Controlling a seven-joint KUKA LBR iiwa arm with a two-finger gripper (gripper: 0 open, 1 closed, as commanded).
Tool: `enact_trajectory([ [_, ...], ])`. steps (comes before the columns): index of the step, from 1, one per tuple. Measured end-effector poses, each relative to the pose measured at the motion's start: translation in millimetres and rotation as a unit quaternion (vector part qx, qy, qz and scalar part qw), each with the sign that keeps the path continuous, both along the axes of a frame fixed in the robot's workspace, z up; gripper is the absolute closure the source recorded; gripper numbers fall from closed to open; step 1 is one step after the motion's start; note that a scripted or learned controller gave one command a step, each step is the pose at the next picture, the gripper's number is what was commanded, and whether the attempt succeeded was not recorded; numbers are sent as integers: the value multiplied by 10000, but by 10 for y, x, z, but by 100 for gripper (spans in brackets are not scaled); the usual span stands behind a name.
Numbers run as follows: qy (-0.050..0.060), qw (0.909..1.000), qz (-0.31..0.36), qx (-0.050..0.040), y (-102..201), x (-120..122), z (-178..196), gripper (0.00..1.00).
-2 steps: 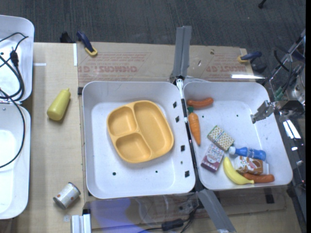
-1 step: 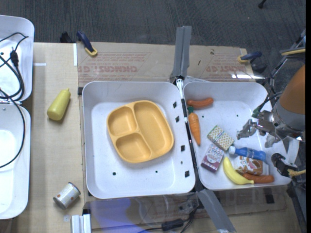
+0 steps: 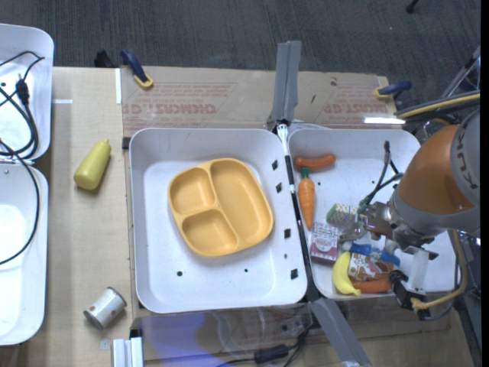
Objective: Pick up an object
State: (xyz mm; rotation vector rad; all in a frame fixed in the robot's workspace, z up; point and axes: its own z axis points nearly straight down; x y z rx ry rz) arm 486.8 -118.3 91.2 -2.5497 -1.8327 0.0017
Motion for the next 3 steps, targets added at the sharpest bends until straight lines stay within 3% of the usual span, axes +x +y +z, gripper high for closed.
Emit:
enact_trajectory([
  [1, 2, 10000, -27, -2, -15, 1, 86, 100],
  [2, 4, 10000, -25, -1, -14, 1, 86, 0],
  [3, -37, 9988, -489, -24, 204, -79, 20, 0],
])
